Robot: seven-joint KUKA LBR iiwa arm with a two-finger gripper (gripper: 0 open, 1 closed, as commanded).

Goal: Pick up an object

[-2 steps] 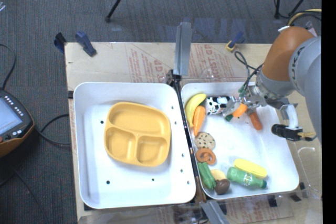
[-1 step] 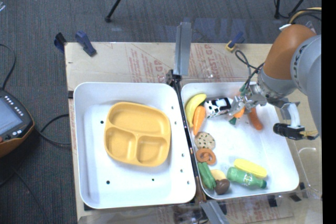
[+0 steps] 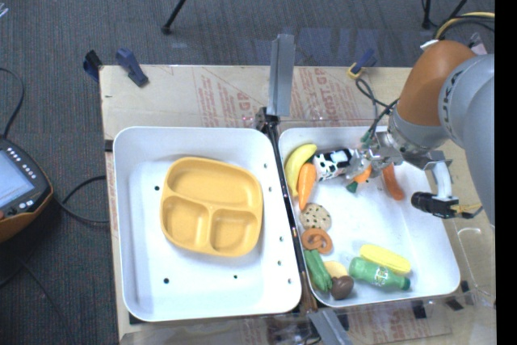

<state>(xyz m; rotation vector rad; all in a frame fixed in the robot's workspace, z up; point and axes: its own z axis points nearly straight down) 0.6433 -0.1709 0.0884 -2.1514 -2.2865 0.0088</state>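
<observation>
Small carrot (image 3: 360, 174) lies in the right bin (image 3: 436, 254), upper centre of the frame, beside the cow toy (image 3: 329, 164). Tool (image 3: 370, 163) hangs directly over it, presumably lined up to grasp; finger state cannot be told.

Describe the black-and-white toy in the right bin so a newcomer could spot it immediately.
Start at the right bin, the one without the yellow plate. Along its far edge, just right of the banana, lies a toy cow on its side. It is the one black-and-white patched item among yellow, orange and green toy food.
</observation>
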